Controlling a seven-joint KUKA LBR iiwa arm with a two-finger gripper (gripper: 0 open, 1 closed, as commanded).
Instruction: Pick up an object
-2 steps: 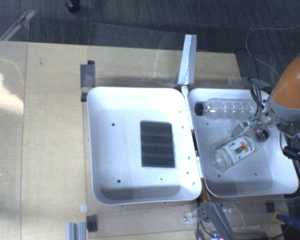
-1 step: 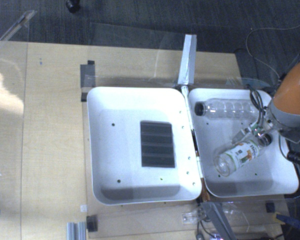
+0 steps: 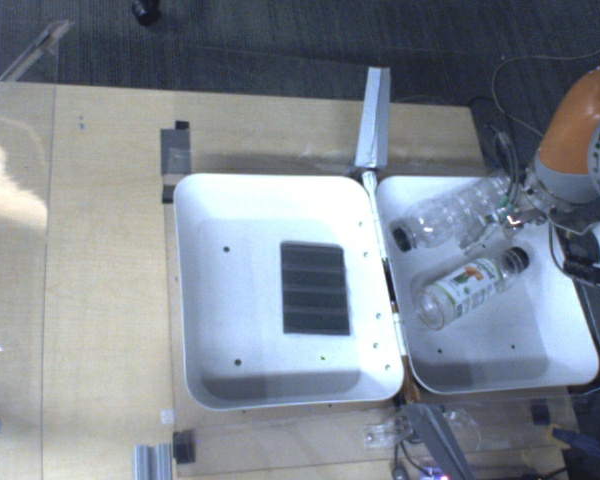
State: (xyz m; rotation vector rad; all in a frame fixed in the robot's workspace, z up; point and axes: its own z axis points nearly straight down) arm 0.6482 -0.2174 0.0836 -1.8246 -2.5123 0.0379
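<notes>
Two bottles lie in the right bin (image 3: 540, 353). A clear crumpled bottle (image 3: 448, 218) with a black cap lies along the bin's back, cap pointing left. In front of it lies a clear bottle with a green and orange label (image 3: 468, 288), its dark cap toward the right. A black ridged rectangular pad (image 3: 315, 288) lies flat in the middle of the left bin (image 3: 210, 228). My gripper (image 3: 510, 213) reaches in from the right, low over the right end of the crumpled bottle. The grey wrist and the orange band rise behind it.
A grey metal post (image 3: 373, 118) stands at the back between the two bins. A black bracket (image 3: 177, 153) sits at the left bin's back left corner. Cables (image 3: 580, 253) hang over the right bin's right rim. A clear sheet (image 3: 15, 218) covers the bench's left part.
</notes>
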